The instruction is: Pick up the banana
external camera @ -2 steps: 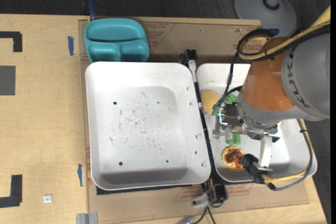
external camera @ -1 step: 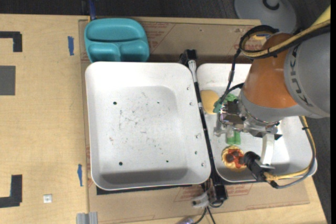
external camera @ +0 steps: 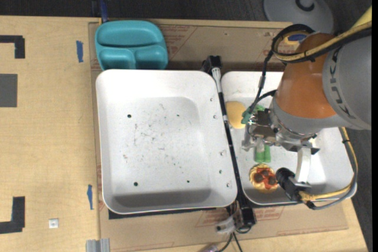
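Dark grey carpet fills the top of the scene, and below it lies a pale wooden bench [external camera: 47, 144] marked with black and blue tape. Two shallow white bins sit side by side on it, seen from above at a slant. A grey arm with an orange band [external camera: 304, 88] reaches in from the right and hangs over the right bin [external camera: 333, 177]. Its pincer [external camera: 260, 136] points down into that bin, near the bin's left wall, but the wrist and cables hide the tips, so I cannot tell how far open it is or whether it has hold of anything. A pale yellow rounded thing, apparently the banana [external camera: 235, 114], lies just up and to the left of the pincer, close beside it, against the bin's left wall; part of it is covered by the arm's hardware. A small green object [external camera: 263, 154] shows just below the pincer. Further below sits a round red and orange object [external camera: 263, 177], with a black cable end beside it. Well to the pincer's left is the left bin [external camera: 159, 138]. Beyond that bin's far edge, up and to the left of the pincer, stands a teal divided tray [external camera: 131, 44].
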Controlling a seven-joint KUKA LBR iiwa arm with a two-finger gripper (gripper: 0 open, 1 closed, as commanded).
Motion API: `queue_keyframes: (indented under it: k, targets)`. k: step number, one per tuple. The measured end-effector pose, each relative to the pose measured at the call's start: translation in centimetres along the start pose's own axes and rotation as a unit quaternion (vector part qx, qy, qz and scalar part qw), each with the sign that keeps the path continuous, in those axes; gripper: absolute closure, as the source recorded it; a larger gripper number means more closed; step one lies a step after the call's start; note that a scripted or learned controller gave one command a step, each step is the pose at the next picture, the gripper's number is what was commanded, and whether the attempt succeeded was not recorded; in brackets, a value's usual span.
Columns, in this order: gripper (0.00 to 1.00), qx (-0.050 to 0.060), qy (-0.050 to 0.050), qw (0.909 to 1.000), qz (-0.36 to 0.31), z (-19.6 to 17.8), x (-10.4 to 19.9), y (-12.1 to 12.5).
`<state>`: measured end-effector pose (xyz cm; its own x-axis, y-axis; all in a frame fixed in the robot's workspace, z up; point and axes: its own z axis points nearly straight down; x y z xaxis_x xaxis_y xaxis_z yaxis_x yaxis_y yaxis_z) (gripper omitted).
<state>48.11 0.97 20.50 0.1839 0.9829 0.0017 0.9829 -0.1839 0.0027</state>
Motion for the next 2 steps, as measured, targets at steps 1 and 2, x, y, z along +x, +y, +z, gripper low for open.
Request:
queue_keyframes:
  k: [1, 2]
  targets:
    - [1.00, -0.002, 0.000, 1.0000, 0.000, -1.0, 0.1, 0.1]
    - [1.00, -0.003, 0.000, 1.0000, -0.001, -2.1, 0.1, 0.2]
